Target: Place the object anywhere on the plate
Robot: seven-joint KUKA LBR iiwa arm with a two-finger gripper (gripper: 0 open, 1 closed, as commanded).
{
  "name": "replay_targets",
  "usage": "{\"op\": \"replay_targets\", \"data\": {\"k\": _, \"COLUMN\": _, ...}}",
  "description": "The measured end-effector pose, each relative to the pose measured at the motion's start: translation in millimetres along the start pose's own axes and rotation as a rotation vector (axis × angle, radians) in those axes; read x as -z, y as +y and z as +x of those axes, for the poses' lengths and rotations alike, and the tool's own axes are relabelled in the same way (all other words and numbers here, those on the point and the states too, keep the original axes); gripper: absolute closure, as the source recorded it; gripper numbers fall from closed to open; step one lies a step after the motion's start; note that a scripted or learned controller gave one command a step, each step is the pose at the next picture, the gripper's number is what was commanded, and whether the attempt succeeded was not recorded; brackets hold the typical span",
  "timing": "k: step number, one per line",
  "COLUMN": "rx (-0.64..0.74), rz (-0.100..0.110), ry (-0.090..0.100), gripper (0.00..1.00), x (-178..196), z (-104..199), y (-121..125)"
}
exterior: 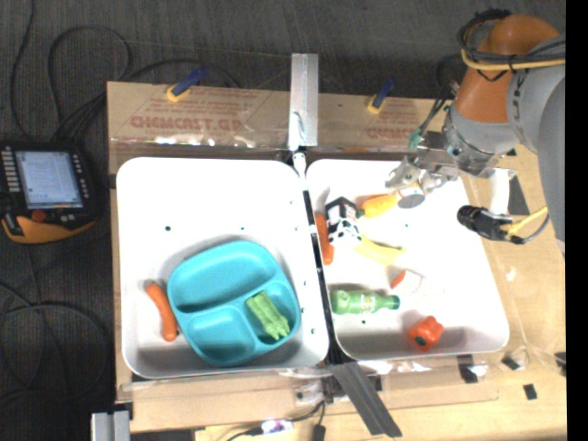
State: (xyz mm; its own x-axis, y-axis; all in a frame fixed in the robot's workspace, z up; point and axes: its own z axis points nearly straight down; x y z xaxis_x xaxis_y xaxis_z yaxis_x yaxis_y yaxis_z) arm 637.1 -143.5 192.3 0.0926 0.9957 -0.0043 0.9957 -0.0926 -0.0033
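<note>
A blue sectioned plate (220,288) lies in the left bin, with a green vegetable piece (268,314) in its lower right section. An orange sausage-shaped piece (163,310) lies in the bin just left of the plate. The gripper (412,187) hangs over the upper part of the right bin, just right of an orange and yellow carrot-like piece (378,206). In the right bin lie a black and white toy (339,222), a yellow banana (378,247), a green bottle (364,301), an orange pepper (424,332) and a small white and orange piece (404,278).
A thin orange stick (321,233) lies along the right bin's left wall. The two white bins (138,209) meet at a central divider (308,246). A teach pendant (44,191) sits off the bench to the left. Blue clips (184,84) hold cardboard behind the bins.
</note>
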Motion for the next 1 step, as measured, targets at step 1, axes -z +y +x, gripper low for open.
{"op": "replay_targets", "data": {"k": 1, "rx": 0.0, "rz": 0.0, "ry": 0.0, "gripper": 0.0, "x": 0.1, "z": -0.1, "y": 0.1}}
